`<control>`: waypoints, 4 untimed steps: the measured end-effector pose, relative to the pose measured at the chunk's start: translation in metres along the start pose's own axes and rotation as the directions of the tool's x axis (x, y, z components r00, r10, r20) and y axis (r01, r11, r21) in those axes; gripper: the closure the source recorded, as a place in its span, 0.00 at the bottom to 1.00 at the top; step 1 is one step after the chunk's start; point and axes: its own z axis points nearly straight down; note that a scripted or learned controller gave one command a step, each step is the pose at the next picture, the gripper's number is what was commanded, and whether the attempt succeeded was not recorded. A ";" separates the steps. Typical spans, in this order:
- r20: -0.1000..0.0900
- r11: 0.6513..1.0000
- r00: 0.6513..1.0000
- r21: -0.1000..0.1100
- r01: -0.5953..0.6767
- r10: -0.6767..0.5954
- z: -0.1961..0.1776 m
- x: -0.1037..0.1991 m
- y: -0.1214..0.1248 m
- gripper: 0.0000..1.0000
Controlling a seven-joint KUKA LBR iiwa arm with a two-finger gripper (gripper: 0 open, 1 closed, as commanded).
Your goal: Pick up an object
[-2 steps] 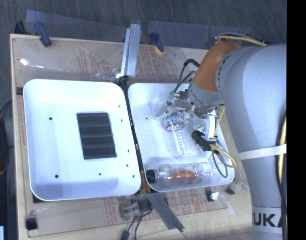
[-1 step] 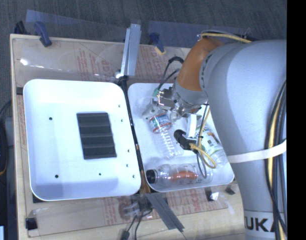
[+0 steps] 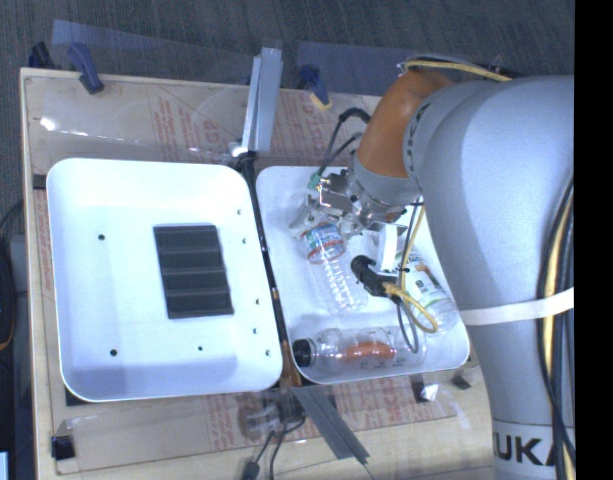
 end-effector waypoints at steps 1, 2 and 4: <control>0.003 0.982 0.982 -0.007 0.187 -0.187 -0.090 0.070 0.015 1.00; 0.002 0.981 0.981 -0.007 0.193 -0.193 -0.100 0.072 0.015 1.00; 0.003 0.979 0.979 -0.008 0.206 -0.205 -0.120 0.074 0.015 1.00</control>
